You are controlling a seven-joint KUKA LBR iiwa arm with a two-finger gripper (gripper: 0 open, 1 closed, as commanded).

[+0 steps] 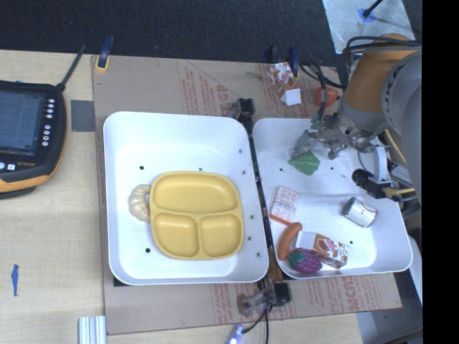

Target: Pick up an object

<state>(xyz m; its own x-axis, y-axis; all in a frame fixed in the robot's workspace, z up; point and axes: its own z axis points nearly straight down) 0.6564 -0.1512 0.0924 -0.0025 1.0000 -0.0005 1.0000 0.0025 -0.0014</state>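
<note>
The two-finger gripper [310,143] is seen low over the upper part of the right-hand shallow white bin [401,260], directly above and seemingly touching a small green leaf-like soft object [305,163] that lies on the bin floor near its left wall. Whether the pincer is apart or together cannot be told, since the view from above is blurred there; no object is shown clamped, so a hold cannot be claimed. The green object is judged to be the target of the pick. For the step to be done well, the object should be straddled squarely, the descent carried fully to the bin floor because the piece looks flat and thin, and the closing finished before any lift is begun. A straight vertical lift is advised, as the bin's left wall stands near. The other items in this bin lie well apart from the gripper: a small silver cylindrical can [358,211], a flat white-and-red printed packet [284,204], an orange-red toy sausage [289,240] and a purple grape-like toy cluster [305,261]. In the left white bin [129,131] a yellow plastic divided tray [195,214] is left untouched.
</note>
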